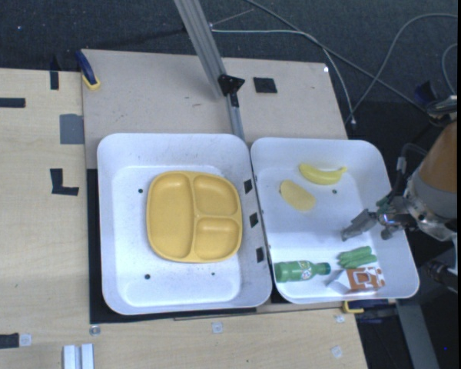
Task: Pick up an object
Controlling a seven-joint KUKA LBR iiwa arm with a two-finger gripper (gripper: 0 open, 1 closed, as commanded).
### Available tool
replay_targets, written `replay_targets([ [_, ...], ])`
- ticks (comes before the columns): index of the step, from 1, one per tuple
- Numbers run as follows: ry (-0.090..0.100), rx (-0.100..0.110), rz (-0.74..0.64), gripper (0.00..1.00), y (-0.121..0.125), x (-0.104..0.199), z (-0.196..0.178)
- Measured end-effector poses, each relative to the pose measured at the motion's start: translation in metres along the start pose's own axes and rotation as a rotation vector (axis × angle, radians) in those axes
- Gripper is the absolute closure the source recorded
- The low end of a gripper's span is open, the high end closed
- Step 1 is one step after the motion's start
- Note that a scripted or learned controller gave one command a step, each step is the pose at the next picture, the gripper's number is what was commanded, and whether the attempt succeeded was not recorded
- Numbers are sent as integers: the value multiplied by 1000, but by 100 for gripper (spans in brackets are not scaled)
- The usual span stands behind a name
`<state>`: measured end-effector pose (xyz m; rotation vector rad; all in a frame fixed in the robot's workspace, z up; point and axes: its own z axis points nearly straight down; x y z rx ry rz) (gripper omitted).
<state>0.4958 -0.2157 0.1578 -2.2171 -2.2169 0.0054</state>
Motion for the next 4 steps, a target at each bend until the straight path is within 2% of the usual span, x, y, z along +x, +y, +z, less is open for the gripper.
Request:
replay_targets([
  [1,-1,-1,-1,0,3,3,45],
  [2,-1,-3,-2,100,4,4,33],
  [3,-3,-10,-2,100,6,12,-27],
  [4,-4,-10,-2,100,7,12,-72],
])
